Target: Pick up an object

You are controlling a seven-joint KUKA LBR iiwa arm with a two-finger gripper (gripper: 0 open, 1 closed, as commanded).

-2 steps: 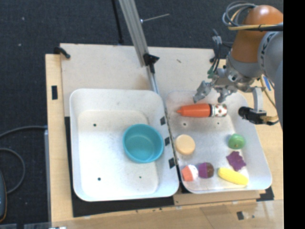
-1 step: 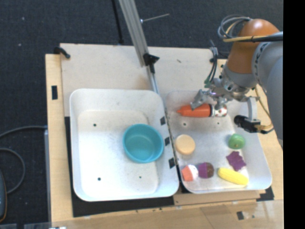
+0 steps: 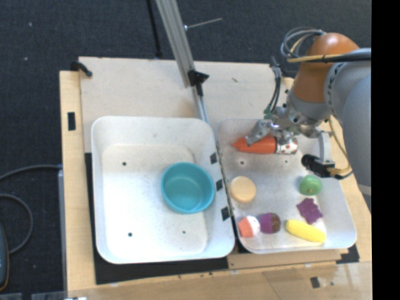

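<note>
My gripper (image 3: 273, 136) hangs over the far part of the right bin (image 3: 275, 167), below the arm's orange band. An orange carrot-shaped toy (image 3: 256, 146) lies directly under it, its tip pointing left towards the divider; the gripper's body overlaps its right end. Whether the carrot is touched or gripped is hidden by the wrist. A small white and red piece (image 3: 288, 146) shows just right of the carrot.
The right bin also holds a tan round disc (image 3: 243, 189), a green ball (image 3: 310, 184), a purple piece (image 3: 309, 209), a yellow banana (image 3: 306, 230), a dark purple ball (image 3: 270, 222) and a red-white toy (image 3: 249, 226). A blue bowl (image 3: 187, 187) sits in the left bin (image 3: 125, 167).
</note>
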